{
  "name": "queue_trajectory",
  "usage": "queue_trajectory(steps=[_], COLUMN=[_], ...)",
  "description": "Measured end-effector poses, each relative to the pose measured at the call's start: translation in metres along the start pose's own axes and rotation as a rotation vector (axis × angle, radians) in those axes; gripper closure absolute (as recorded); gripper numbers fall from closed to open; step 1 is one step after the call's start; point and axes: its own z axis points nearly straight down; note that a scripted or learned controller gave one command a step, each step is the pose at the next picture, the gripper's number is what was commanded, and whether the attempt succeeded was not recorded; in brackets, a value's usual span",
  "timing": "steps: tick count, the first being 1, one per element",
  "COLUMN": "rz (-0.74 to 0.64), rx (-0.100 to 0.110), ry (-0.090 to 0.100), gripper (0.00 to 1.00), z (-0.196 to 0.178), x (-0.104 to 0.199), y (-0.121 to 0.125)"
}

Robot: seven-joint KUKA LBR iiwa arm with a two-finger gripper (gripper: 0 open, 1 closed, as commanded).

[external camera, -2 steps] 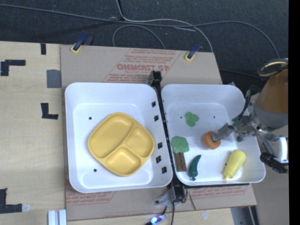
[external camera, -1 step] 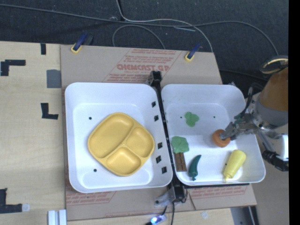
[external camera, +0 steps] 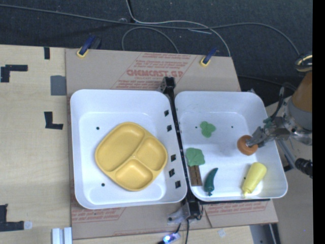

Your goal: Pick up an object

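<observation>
Resting near the right bin's point(external camera: 229, 98) right wall, the orange round toy point(external camera: 247, 145) you are after touches the gripper point(external camera: 260, 139), whose fingers close around its right edge in a grasp. Around it you see a yellow toy point(external camera: 253, 177), a dark green pepper point(external camera: 209, 181), a green broccoli point(external camera: 194, 156) and a small green piece point(external camera: 207, 129). The left bin point(external camera: 81, 136) holds a yellow divided plate point(external camera: 131, 156).
</observation>
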Motion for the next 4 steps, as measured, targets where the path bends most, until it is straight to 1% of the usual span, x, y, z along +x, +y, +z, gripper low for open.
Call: queue_trajectory(steps=[1, 2, 3, 4], rz=[-0.001, -0.007, -0.008, -0.006], rx=[0.001, 0.003, 0.003, 0.006], ry=[0.000, 0.004, 0.003, 0.003], gripper=[1.00, 1.00, 1.00, 1.00], z=[-0.031, -0.036, -0.046, -0.033], x=[0.000, 0.060, 0.113, 0.163], y=[0.001, 0.007, 0.021, 0.032])
